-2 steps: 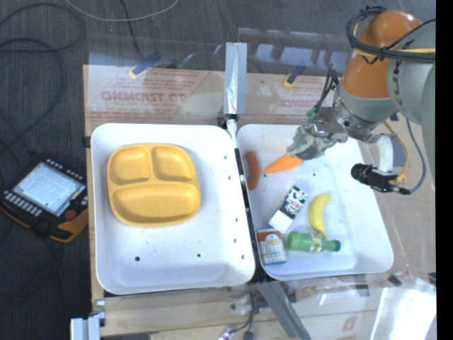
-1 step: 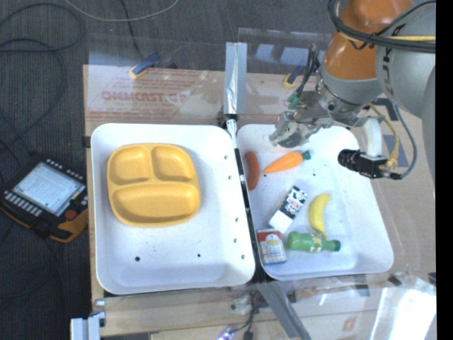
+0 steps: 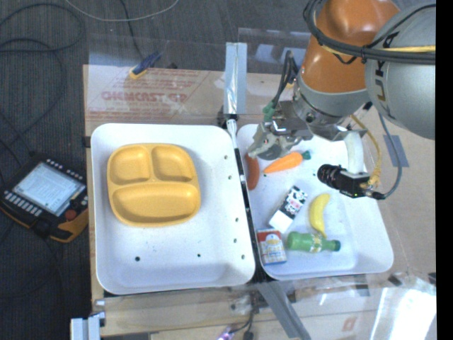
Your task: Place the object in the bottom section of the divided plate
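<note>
Camera view: my gripper (image 3: 267, 146) is half hidden under my own wrist; can't tell how it's set. It hangs over the right bin's (image 3: 368, 257) top left corner. Carrot (image 3: 283, 163) lies just beside it, not held. Same bin: banana (image 3: 320, 212), green bottle (image 3: 311, 244), small carton (image 3: 294, 201). Left bin (image 3: 124, 257) holds the yellow divided plate (image 3: 153, 183).

My way to the yellow divided plate (image 3: 153, 183) in the left bin (image 3: 113, 261) lies open. The right bin (image 3: 368, 257) is crowded: carrot (image 3: 284, 163), banana (image 3: 320, 213), green bottle (image 3: 311, 244), small cartons (image 3: 272, 246).
</note>
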`<state>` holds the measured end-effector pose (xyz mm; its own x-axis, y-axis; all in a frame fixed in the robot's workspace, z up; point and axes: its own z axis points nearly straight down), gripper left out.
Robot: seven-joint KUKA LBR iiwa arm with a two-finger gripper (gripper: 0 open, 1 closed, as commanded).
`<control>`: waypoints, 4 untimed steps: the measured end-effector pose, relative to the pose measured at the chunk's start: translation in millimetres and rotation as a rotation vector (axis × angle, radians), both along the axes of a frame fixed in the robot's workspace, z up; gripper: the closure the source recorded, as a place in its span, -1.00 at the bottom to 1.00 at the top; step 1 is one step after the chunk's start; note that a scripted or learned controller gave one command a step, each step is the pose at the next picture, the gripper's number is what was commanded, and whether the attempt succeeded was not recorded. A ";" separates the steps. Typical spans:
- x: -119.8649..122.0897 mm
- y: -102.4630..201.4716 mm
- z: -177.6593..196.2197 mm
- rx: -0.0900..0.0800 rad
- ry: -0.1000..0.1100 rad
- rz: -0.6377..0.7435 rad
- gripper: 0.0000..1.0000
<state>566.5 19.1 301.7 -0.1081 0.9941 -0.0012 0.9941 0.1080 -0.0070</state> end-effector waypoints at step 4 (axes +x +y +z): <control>-12.0 145.8 -114.0 -0.004 0.002 -0.054 1.00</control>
